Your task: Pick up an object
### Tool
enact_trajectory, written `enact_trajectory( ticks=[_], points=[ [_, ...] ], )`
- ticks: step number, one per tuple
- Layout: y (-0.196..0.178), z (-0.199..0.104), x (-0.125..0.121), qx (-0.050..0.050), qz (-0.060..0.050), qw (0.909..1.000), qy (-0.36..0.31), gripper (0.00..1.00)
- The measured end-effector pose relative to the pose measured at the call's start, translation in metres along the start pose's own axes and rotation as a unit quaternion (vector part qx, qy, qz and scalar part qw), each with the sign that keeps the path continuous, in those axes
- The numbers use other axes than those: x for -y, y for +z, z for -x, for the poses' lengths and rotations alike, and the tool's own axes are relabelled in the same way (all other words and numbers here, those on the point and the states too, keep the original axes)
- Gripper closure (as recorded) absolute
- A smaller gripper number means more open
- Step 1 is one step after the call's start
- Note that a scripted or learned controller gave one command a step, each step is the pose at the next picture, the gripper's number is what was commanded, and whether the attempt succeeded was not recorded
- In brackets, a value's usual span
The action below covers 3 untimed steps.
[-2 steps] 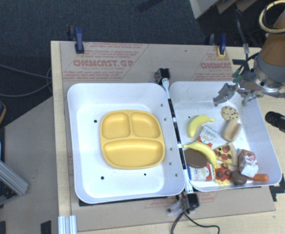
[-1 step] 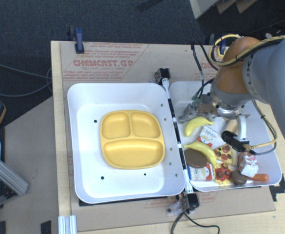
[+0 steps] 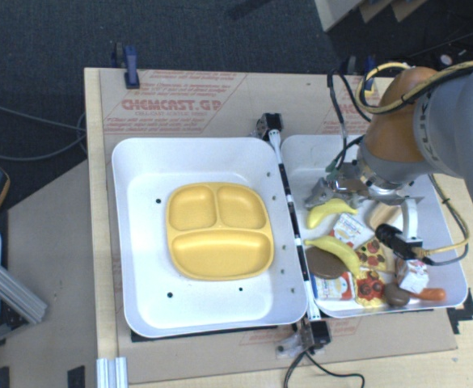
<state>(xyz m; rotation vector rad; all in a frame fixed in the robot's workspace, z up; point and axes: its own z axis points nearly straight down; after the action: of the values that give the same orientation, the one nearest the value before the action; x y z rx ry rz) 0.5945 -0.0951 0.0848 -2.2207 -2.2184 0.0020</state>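
The right bin (image 3: 456, 253) holds a heap of small items. A yellow banana (image 3: 331, 211) lies near its left wall, and a second banana (image 3: 339, 251) curves just below it. Between them sits a white packet with red print (image 3: 352, 229). A brown round piece (image 3: 325, 266) rests on a red-and-white packet (image 3: 343, 288). My gripper (image 3: 334, 187) hangs low over the upper left part of this bin, just above the top banana. The grey arm and its orange band (image 3: 398, 132) hide the bin's back part.
The left bin (image 3: 139, 176) carries a yellow divided plate (image 3: 218, 231). A red-dotted flat piece (image 3: 372, 259), a brown lump (image 3: 396, 296), an orange stick (image 3: 432, 294) and a small white packet (image 3: 414, 277) fill the right bin's front right. Cables (image 3: 454, 245) loop over its right side.
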Motion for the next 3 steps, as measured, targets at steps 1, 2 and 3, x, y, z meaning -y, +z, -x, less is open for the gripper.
enact_trajectory(
  ticks=[1,2,3],
  points=[
    [-0.01,-0.001,-0.001,0.0,0.002,1.0,0.0,1.0],
    [-0.01,-0.001,-0.001,0.0,0.001,1.0,0.0,0.0],
    [0.001,0.0,0.039,0.0,0.0,1.0,0.0,0.0]
  ],
)
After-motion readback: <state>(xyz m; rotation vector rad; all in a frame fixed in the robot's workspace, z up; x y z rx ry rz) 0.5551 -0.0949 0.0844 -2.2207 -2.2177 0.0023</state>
